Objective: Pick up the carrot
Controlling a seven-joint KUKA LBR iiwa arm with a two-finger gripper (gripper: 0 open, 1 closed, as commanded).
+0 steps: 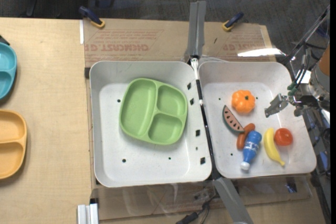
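The gripper (276, 106) hangs over the right side of the right bin (262, 72), above bare bin floor between the pumpkin (243, 101) and the tomato (283, 137); whether its fingers are spread or pressed together cannot be told at this size, and nothing is seen between them. No carrot can be identified with certainty: the closest candidate is an orange-red elongated item (244, 135) lying partly under the blue bottle (250, 148), just beside the watermelon slice (231, 119). A banana (273, 147) lies touching the tomato, and the left bin (100, 123) holds a green divided plate (154, 111), while the desk (47, 60) carries a teal tray (6, 70) and an orange tray (10, 143) at the left edge.
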